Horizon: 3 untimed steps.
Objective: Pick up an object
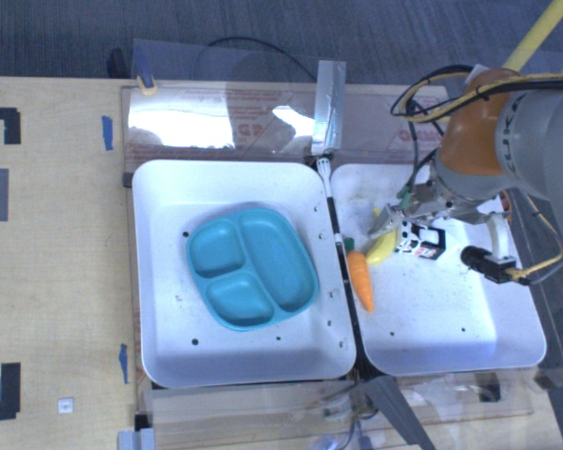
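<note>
Tool (401, 216) low in right bin (450, 345), near its left wall, just above a small yellow item, probably a toy banana (382, 247); whether it is spread or pinching cannot be told from this angle.

Banana lies by the bin's left edge, touching or just beside a toy carrot (359, 279) that runs along the same wall.

Judgement: both look like light, stiff, smooth plastic, so likely slippery; best taken across the narrow middle, not the tapered ends.

In the way: bin wall crowds one side, carrot crowds the other; cables (432, 92) trail from the wrist.

Left bin (159, 251) holds a blue divided plate (251, 266), well apart.
</note>
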Tool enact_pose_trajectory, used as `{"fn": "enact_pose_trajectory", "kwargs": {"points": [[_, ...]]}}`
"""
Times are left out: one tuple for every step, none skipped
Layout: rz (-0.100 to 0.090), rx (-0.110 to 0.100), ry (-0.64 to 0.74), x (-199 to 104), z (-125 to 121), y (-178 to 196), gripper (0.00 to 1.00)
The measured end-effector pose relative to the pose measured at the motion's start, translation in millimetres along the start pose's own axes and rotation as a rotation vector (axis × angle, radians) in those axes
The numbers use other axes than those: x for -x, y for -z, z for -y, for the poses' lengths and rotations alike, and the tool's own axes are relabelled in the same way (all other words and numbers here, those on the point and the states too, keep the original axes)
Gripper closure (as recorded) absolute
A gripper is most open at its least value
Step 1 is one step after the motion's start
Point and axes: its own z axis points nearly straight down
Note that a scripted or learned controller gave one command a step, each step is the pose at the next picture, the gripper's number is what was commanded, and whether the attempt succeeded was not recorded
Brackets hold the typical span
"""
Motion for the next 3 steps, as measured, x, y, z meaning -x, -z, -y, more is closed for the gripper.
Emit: {"fn": "enact_pose_trajectory", "kwargs": {"points": [[0.003,0.009,-0.002,2,-2,13,1.0],[0.001,0.004,-0.229,-48,-33,100,1.0],[0.003,0.003,-0.018,-31,-46,99,1.0]]}}
